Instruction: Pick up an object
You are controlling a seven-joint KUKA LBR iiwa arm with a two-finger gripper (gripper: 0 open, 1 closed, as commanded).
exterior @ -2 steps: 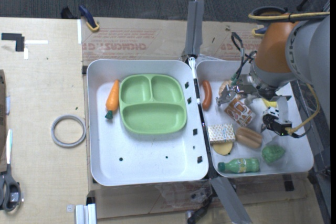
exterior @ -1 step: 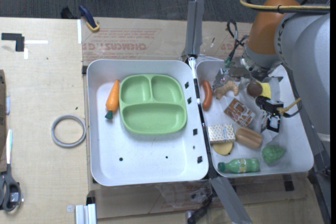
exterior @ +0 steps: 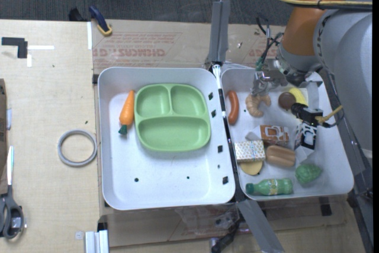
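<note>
Wooden surface (exterior: pixel 47 98) carries two white bins side by side. Left bin (exterior: pixel 112 175): green divided plate (exterior: pixel 173 117), toy carrot (exterior: pixel 126 111) lying just beside the plate's left edge. Right bin (exterior: pixel 337 181) is crowded: sausage (exterior: pixel 233 107) against the near wall, beige croissant-like piece (exterior: pixel 256 104), brown ball (exterior: pixel 287 100), yellow piece (exterior: pixel 298 96), small printed box (exterior: pixel 250 151), bread roll (exterior: pixel 280 156), green bottle (exterior: pixel 270 187) on its side, green lumpy toy (exterior: pixel 308 173). Gripper (exterior: pixel 260 81) hangs at the right bin's far end, just above the croissant-like piece; cannot tell how its fingers stand. Loose on the surface at left: tape ring (exterior: pixel 77 147), scissors (exterior: pixel 10 213).
</note>
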